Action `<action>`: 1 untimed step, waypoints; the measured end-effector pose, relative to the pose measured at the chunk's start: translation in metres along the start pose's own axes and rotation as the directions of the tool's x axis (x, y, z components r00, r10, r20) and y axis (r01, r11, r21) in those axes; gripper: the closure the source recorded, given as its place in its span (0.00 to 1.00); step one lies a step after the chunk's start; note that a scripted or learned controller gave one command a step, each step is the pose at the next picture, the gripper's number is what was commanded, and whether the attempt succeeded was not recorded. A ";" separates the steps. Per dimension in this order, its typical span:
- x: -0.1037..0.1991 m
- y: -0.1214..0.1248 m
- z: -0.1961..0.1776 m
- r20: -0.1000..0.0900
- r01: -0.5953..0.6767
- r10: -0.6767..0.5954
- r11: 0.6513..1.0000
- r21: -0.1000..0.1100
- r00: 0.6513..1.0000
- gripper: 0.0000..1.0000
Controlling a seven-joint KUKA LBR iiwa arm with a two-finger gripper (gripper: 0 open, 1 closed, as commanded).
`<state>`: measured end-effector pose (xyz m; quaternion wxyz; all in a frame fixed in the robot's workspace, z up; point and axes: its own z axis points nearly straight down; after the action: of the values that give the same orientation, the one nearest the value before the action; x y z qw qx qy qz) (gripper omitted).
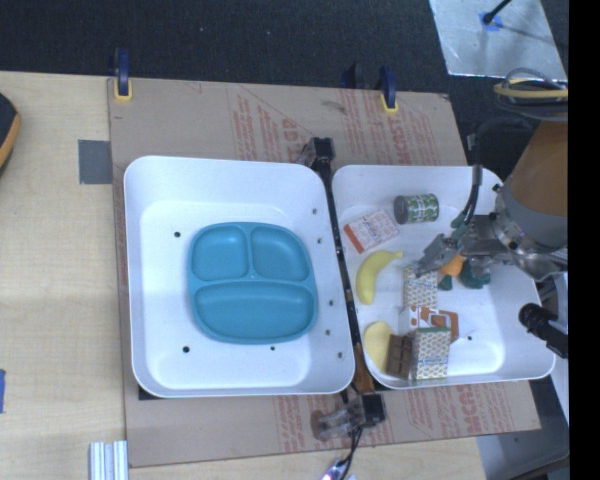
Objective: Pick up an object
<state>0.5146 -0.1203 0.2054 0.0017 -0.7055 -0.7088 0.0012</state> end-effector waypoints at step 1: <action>0.010 0.077 0.118 0.002 0.005 -0.005 1.000 -0.003 1.000 0.00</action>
<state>0.5906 -0.1094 0.0866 0.0000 -0.7038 -0.7104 0.0010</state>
